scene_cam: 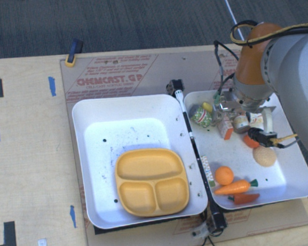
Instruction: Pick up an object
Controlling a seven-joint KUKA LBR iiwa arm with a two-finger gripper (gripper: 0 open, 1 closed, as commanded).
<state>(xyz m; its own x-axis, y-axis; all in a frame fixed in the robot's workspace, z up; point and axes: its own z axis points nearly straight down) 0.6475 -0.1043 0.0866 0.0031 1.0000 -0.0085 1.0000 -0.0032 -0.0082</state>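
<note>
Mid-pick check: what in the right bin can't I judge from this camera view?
- The claw: the arm's wrist covers it from above, so its grip can't be judged.
- Small items beneath the wrist: partly covered, too cluttered to identify.
- Red object behind the carrot: mostly hidden at the right bin front wall.

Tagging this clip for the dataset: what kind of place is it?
Likely a robotics lab bin-picking bench: two white bins on a taped board, toy food such as a carrot, and the arm's gripper over the right bin.
</note>
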